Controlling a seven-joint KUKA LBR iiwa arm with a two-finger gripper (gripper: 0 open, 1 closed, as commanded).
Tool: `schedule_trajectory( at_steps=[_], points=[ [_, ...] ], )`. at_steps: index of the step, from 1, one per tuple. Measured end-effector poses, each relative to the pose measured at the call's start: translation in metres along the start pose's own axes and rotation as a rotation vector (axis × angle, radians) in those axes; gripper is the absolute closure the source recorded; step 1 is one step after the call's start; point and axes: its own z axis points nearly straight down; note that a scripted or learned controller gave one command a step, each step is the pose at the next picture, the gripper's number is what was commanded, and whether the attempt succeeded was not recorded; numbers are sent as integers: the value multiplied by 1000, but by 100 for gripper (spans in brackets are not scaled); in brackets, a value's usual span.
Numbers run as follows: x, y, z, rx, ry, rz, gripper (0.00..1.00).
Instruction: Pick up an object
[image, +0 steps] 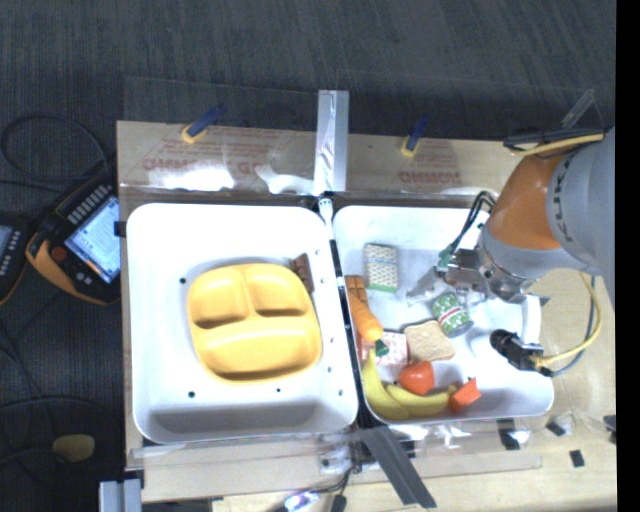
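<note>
We see the gripper (447, 288) poised directly above a small green-labelled can (452, 314), just beside a bread slice (431, 343); we cannot tell the jaw state.

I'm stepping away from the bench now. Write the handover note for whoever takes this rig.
Claw: down in the right bin, over the small green-and-white can; whether it is open or shut cannot be seen, so count nothing as held.
Right bin: can, toast slice, tomato, banana, carrot, grey sponge-like block, small orange piece.
Left bin: yellow divided tray.
Done: arm is lowered to the can.
Left: confirm a grip and lift an object.
</note>
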Motion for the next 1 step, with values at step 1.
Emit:
schedule_trajectory(
  at_steps=[1],
  points=[
    [-33, 2, 18, -9, -1, -105, 0]
  ],
)
